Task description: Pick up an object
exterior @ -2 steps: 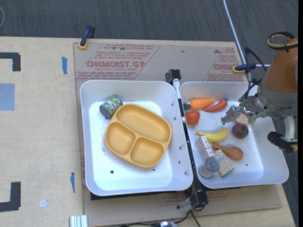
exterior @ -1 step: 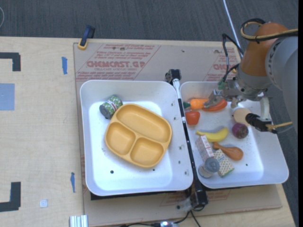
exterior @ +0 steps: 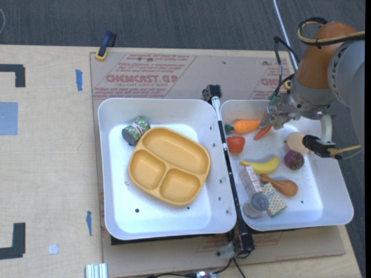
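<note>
**Gripper low over the right bin's far edge**

The grey arm with its orange band (exterior: 316, 57) reaches in over the right shallow white bin (exterior: 333, 213). The left shallow white bin (exterior: 110, 172) holds a yellow three-compartment plastic plate (exterior: 169, 165) and, touching its far-left rim, a green-labelled can on its side (exterior: 135, 130).

The two-finger gripper (exterior: 272, 120) hangs at a thin red-orange stick-shaped piece (exterior: 262, 132) beside an orange toy carrot (exterior: 246, 126); whether it pinches anything cannot be told. Nearby lie a red toy tomato (exterior: 235, 144), a yellow toy banana (exterior: 262, 165) and a dark purple round toy (exterior: 294, 160).
</note>
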`<state>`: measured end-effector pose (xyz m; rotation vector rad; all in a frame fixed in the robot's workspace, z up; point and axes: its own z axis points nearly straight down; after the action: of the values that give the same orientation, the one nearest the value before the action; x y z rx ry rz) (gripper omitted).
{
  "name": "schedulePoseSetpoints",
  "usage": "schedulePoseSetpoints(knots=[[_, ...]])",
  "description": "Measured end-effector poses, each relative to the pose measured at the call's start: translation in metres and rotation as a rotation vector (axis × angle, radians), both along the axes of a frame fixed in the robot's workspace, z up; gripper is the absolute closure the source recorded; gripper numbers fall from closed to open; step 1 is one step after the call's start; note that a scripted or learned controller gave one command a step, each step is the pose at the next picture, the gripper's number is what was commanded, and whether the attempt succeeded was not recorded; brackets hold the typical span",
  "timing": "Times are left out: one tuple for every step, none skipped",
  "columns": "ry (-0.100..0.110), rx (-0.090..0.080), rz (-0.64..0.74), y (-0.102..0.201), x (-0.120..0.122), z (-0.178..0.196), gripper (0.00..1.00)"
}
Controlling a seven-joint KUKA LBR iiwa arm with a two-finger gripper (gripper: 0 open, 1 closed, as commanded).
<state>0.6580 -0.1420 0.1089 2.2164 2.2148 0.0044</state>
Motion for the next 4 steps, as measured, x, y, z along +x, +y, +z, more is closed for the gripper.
schedulePoseSetpoints(knots=[[0.008, 0.005, 0.002, 0.051, -0.091, 0.106, 1.0], [0.009, 0.005, 0.001, 0.051, -0.091, 0.105, 0.0], [0.01, 0.004, 0.0, 0.012, -0.127, -0.011, 0.0], [0.005, 0.004, 0.001, 0.048, -0.176, -0.023, 0.0]])
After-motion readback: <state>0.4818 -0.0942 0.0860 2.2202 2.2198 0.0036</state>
